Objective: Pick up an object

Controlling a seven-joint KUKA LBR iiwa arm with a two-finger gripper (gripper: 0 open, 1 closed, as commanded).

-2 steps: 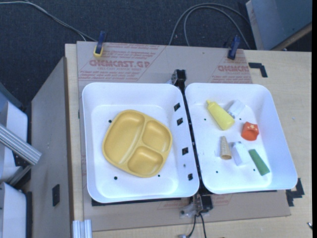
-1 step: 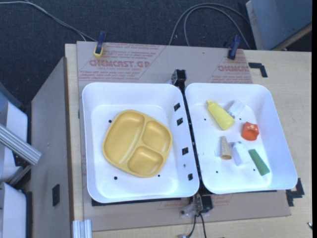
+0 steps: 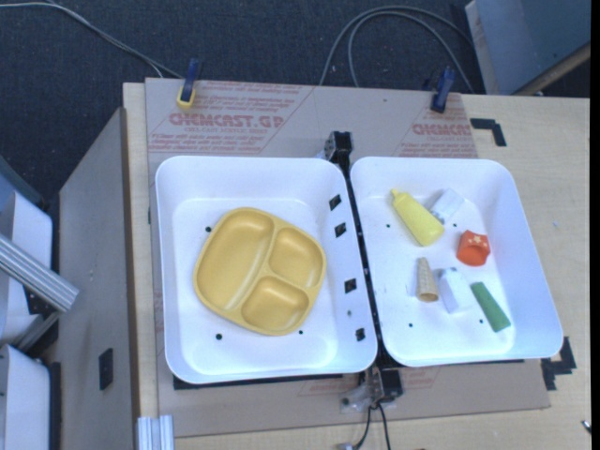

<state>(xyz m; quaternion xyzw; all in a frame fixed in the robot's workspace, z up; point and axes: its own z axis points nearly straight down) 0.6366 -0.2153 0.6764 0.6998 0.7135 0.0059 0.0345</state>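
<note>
- Two shallow white bins sit side by side on a brown printed board (image 3: 309, 111) – the left bin (image 3: 178, 251) and the right bin (image 3: 525, 251) touch along their inner rims, where small black clips (image 3: 336, 202) line the seam.
- The left bin holds a yellow divided plate (image 3: 261, 270) with three compartments, lying flat near the middle and turned at a slant.
- The things to pick from are all in the right bin, loosely grouped around its centre:
  - a yellow bottle (image 3: 417, 217) lying on its side, its narrow tip towards the far left of the bin;
  - a small whitish piece (image 3: 447, 202) just beside the bottle's right, close enough that I cannot tell whether they touch;
  - a red-orange item (image 3: 473, 248) nearer the right wall, apart from the others (its shape is too small to make out);
  - a tan cone (image 3: 427, 279) below the bottle, wide end towards the near edge;
  - a small white block (image 3: 451, 291) just beside the cone's right;
  - a green bar (image 3: 490, 307) lying at a slant, just right of the white block.
- Two blue clamps – the left clamp (image 3: 190, 71) and the right clamp (image 3: 442, 84) – grip the board's far edge.
- A grey cable (image 3: 375, 22) loops over the dark floor beyond the board.
- Whether the gripper is open or closed cannot be told.
</note>
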